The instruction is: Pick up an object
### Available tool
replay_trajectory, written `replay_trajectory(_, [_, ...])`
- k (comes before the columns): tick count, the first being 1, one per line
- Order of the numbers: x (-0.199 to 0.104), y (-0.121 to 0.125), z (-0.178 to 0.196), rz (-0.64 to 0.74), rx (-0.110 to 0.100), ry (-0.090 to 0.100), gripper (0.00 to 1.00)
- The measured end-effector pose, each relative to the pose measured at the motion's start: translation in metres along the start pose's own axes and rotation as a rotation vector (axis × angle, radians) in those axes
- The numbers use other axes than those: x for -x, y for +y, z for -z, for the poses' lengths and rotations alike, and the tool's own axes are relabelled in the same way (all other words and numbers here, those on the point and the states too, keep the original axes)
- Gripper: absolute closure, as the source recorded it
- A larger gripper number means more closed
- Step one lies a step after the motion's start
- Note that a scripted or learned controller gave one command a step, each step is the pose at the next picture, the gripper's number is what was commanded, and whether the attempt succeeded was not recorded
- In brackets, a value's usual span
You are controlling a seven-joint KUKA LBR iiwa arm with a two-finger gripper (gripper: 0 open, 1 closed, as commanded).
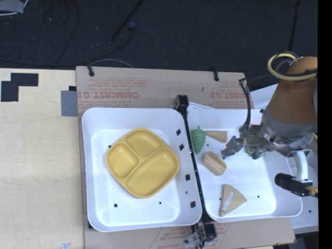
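The right bin point(262, 204) holds a green leafy piece point(197, 138) against its left wall. A flat tan piece point(217, 136) lies beside it, with a tan roll point(213, 163) just below. A pale wedge point(231, 198) rests near the front edge. My gripper point(243, 149) hangs over the middle of this bin, to the right of the roll and apart from it. It is open, and nothing sits between its dark fingers point(230, 149).
The left bin point(98, 206) carries a yellow divided plate point(143, 162). A black divider point(189, 160) runs between the bins. The arm's orange band point(293, 95) and grey wrist cover the right bin's far right side. Cardboard lies behind the bins.
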State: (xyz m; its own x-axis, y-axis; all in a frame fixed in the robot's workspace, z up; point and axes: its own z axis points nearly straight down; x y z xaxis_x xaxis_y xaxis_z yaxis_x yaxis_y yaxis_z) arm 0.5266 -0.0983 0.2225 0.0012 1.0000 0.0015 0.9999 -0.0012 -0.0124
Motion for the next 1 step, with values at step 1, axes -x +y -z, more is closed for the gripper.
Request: replay_trajectory(1, [0.0003,0.0022,0.0051,0.001,0.011,-0.001,0.0])
